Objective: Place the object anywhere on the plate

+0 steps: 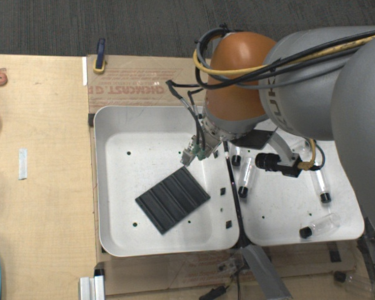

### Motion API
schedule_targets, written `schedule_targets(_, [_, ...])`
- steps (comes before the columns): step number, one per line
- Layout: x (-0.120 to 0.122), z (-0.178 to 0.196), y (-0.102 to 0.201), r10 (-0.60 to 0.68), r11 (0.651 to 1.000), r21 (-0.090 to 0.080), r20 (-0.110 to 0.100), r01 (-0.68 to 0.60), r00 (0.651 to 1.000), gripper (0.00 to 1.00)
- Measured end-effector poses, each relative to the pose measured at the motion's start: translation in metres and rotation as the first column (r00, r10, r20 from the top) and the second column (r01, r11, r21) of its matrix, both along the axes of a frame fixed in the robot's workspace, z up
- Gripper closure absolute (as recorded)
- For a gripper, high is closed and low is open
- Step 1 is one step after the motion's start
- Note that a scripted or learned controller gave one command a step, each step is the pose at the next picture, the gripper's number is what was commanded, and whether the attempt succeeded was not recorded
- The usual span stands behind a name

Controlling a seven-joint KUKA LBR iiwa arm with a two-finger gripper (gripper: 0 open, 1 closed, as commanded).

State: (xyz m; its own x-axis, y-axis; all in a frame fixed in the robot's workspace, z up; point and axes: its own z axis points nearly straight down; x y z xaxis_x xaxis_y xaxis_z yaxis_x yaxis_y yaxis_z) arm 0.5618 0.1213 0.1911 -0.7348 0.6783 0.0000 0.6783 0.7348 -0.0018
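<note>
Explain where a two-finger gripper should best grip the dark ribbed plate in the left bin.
Probably across its narrower width, coming from above: the ribbed plate lies flat and diagonal on the left bin, so the fingers would need turning to match its long edges.

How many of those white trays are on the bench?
2. The left bin holds a dark ribbed plate; the right bin, beside it, holds small clear tubes and lies partly under the arm, so some of it is hidden.

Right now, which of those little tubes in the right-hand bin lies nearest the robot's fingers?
The black-capped tube by the divider between the bins, just right of the gripper. The other tubes lie toward the bin's far right side.
</note>
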Motion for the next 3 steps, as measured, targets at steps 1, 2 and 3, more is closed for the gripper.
schedule_targets(1, [-0.049,0.062,-0.034,0.171,0.985,0.001,0.000,-0.171,0.985,1.00])
schedule_targets(2, [-0.060,0.064,-0.078,0.363,0.932,0.001,0.001,-0.363,0.932,1.00])
schedule_targets(3, [-0.047,0.007,-0.024,0.549,0.836,0.002,0.000,-0.549,0.836,1.00])
